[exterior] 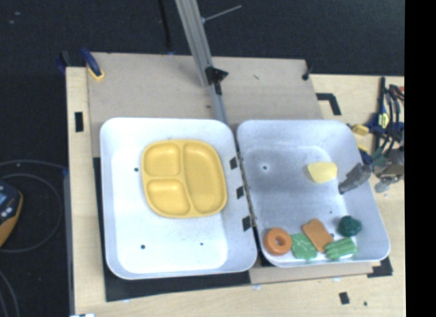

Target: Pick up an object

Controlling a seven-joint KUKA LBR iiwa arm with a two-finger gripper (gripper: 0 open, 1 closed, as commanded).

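Hovering over the right-hand wall of the right bin (293,128) with the gripper (353,179), low and tilted. Cannot tell whether spread or pressed together; too small and blurred. Nothing visibly pinched.

Closest candidate: pale yellow piece (321,171), just beside the gripper on the side toward the bin's middle, apart from everything else. Further from the gripper, toward the view's bottom edge, along the bin's near wall: dark green lump (350,225), orange-brown block (317,232), light green piece (340,247), second green piece (303,247), orange ring (277,240), packed touching or nearly so. Well apart from the gripper, across the divider: left bin (109,172) with a yellow divided plate (184,177).

Likely ways to fail from here:

- Descending where now poised and striking the bin's wall or bare floor, short of the yellow piece. Cause: position off to one side of it, not above it.
- Nudging the yellow piece instead of straddling it. Rounded, probably smooth and light; likely to roll or squirt out under a lopsided squeeze.
- Going for the cluster instead and catching two pieces at once, or wedging against the wall. Cause: crowding, little room for a clean descent.
- Scraping the bin and shifting it on the surface (170,91).

Safest bet, by this judgement: centring over the lone yellow piece before lowering.
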